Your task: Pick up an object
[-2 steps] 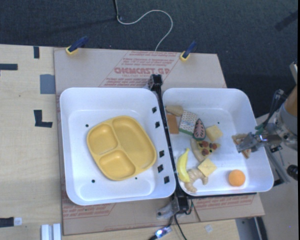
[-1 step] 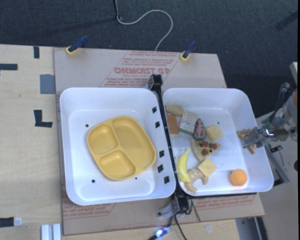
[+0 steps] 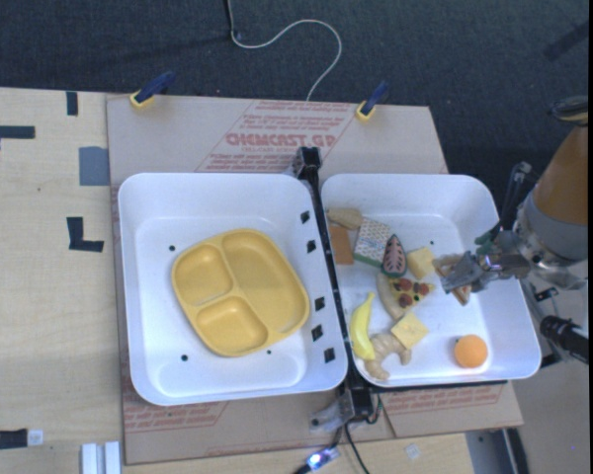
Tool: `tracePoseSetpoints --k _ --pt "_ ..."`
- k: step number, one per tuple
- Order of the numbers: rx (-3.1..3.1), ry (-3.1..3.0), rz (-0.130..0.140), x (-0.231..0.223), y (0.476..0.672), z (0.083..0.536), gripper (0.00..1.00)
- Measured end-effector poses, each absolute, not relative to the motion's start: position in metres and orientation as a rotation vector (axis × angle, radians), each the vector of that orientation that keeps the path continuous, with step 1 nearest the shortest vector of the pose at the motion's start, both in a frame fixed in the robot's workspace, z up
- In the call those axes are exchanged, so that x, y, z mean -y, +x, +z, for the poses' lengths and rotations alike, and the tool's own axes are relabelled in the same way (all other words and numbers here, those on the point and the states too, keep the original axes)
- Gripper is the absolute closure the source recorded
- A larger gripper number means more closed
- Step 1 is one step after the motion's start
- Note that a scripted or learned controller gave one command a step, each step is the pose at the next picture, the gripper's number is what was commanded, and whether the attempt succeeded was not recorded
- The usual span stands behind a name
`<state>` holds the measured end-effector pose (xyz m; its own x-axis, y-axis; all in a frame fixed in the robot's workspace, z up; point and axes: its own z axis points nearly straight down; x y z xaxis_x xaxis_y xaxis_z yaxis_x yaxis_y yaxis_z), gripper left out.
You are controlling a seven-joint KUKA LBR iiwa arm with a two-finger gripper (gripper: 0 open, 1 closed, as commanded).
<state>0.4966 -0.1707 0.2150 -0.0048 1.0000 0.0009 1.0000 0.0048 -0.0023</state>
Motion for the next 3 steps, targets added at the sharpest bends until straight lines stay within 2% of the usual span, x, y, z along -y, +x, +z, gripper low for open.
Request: tracePoseSetpoints --k 1,2,3 --pt "2.227 -2.213 -0.001 0.123 0.508 0.215 1.00" --pt "2.225 -2.214 0.002 0.077 0.511 0.211 1.00" --pt "2.228 -2.212 -0.001 0.027 0.510 0.227 1.00"
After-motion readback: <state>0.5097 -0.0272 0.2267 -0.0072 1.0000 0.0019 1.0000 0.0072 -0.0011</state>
